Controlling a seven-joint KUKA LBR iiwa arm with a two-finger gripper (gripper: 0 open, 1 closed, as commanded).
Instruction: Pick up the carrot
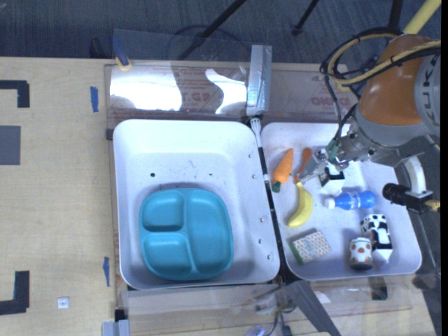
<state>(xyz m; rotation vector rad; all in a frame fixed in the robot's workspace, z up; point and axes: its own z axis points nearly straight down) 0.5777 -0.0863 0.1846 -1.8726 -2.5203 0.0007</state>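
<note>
Nearest the camera, just in front of the banana [301, 207]: a checkered pad [311, 246], flat on the floor of the right bin [409, 261]. Further toward the view's right of the banana, at about the same depth: a small printed cup [360, 252] and a black-and-white cow figure [378, 229], touching or nearly so. Well off to the banana's other side, in the left bin [133, 159]: a blue divided plate [187, 231]. Level with the banana and near it on the view's right: a blue bottle [353, 201] on its side.

Just behind the banana, close to its upper tip: the carrot [283, 166], lying tilted against the bin's left wall, green end toward the banana. Beside the carrot, on the gripper's side: a thinner orange-red piece [306, 161].

Behind the banana and to the view's right: the gripper [325, 163], low over the bin, near the carrot but apart from it, with the thin piece between. Cannot tell whether clenched or released; nothing seen in its grasp. Farthest back: the orange band [392, 96] of the arm.
</note>
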